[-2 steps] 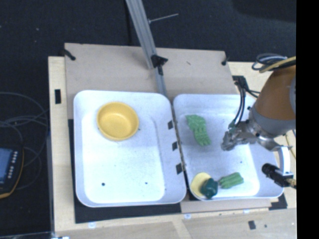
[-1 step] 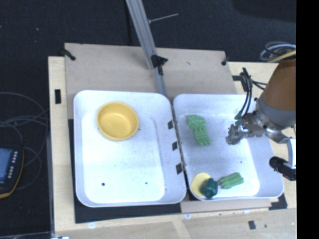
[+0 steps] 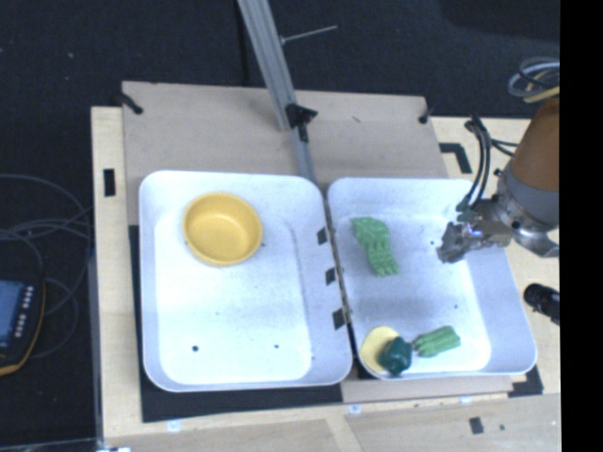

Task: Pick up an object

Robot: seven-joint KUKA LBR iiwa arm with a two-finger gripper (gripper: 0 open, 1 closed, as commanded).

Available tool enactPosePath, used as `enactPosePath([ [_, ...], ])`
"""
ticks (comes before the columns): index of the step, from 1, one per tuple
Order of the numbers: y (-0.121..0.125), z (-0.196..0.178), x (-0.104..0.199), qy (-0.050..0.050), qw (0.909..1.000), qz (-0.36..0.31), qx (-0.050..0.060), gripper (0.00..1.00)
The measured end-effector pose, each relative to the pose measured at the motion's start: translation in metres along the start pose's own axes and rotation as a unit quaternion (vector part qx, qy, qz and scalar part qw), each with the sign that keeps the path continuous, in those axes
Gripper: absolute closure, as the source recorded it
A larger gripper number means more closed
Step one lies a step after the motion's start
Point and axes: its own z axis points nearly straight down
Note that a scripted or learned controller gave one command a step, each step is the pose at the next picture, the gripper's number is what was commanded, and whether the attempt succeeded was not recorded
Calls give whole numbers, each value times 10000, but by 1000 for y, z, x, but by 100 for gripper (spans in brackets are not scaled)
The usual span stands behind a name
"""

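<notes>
A green ridged block [image 3: 375, 244] lies in the right bin [image 3: 415, 290], toward its upper left. Near the bin's front edge a smaller green piece [image 3: 436, 342] rests beside a yellow disc [image 3: 376, 347] with a dark green lump [image 3: 397, 355] on it. My gripper [image 3: 454, 246] hangs over the right bin's right side, well to the right of the ridged block, with nothing seen between its fingers. A yellow bowl [image 3: 222, 228] sits in the left bin [image 3: 236, 328] at its upper left.
A grey metal pole [image 3: 271, 59] slants down from the top to the divider between the bins. The bench edge runs along the front. A black device [image 3: 17, 318] with cables lies off the bench at far left.
</notes>
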Motion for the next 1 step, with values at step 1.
enactPosePath([
  [1, 13, 9, 51, 4, 10000, -16, 20, 100],
])
